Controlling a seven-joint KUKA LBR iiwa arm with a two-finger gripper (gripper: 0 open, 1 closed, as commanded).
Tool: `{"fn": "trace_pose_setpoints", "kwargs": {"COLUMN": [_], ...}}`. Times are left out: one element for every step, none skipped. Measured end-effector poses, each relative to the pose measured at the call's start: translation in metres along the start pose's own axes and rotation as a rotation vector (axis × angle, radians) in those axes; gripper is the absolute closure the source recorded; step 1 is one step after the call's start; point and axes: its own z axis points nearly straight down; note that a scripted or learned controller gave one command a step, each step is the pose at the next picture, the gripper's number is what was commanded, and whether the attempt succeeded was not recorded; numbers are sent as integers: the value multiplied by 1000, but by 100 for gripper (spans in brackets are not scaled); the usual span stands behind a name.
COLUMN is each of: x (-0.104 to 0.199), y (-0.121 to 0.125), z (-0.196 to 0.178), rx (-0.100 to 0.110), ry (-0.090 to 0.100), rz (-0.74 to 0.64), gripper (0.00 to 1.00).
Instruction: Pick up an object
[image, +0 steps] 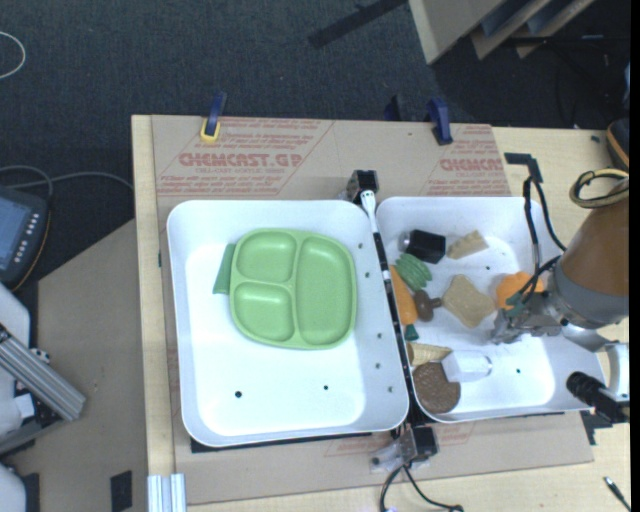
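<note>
- We see an orange object (516, 287) in the right bin (520, 400), near its right wall, just beside the jaws (512, 325) of the arm (600, 265).
- The jaws hang low over the bin floor; we cannot tell whether they are apart or together.
- Near them lie a tan block (467, 301), a green toy (412, 271), a black piece (426, 244) and a brown disc (436, 387).
- The left bin (200, 380) carries a green divided plate (294, 288).
- Both bins rest on the surface (155, 160), its top printed with red lettering.

2 bins (200, 300), 1 green tray (294, 288)
</note>
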Motion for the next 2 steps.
{"fn": "trace_pose_setpoints", "kwargs": {"x": [2,2], "y": [4,5], "z": [-63,-116], "rx": [-5,-7], "ry": [-2,-3], "rz": [-2,-3], "gripper": [100,100]}}
